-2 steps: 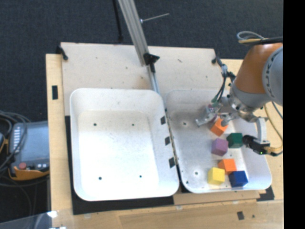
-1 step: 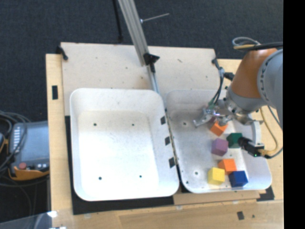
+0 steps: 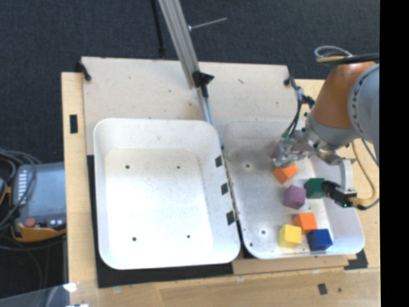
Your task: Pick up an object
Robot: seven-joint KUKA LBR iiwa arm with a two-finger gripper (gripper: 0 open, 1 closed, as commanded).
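My gripper [image 3: 289,156] hangs over the upper middle of the right bin [image 3: 252,146], below the orange wrist band. A tilted orange block [image 3: 285,172] lies directly under its tip; whether they touch is hidden. Below it sit a purple block [image 3: 294,196] and a green block [image 3: 314,187]. Along the bin's front edge are a second orange block [image 3: 307,220], a yellow block [image 3: 289,235] and a blue block [image 3: 319,238].
The left bin [image 3: 160,190] sits beside the right one, their rims meeting at mid-bench. A slanted metal rail [image 3: 182,37] comes down from the top to the gap between the bins. A cable [image 3: 367,190] loops off the arm at the right.
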